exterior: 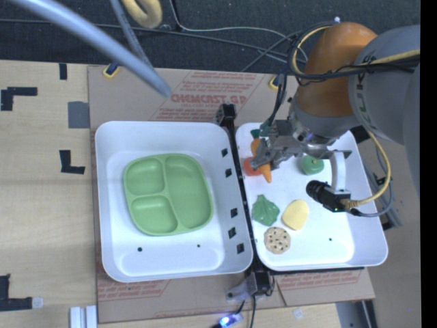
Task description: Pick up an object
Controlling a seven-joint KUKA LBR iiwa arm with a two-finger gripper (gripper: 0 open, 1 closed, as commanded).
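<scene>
Bench: wood and brown cardboard hold two white bins, side by side, with dark floor and cables behind.
Landmark: I tell every place from the green plate [167, 193], which has three parts.
Left bin [109, 149]: it holds the green plate and nothing else that I can see.
Right bin [369, 244]: it sits to the right of the green plate and holds the small toys.
Toys: a green leafy toy [265, 210], a yellow piece [295, 214] and a round cookie [276, 239] lie close together, just right of the plate. A small green round toy [313, 163] lies farther right.
My gripper [268, 157]: it is down low in the right bin, up and to the right of the plate, right at an orange and red toy [260, 168].
Grip: I cannot tell how my gripper is set, or if it has the toy.
Task so far: I think nothing is lifted yet. The orange and red toy looks like it rests on the bin floor.
Left to do: get a good hold and lift.
</scene>
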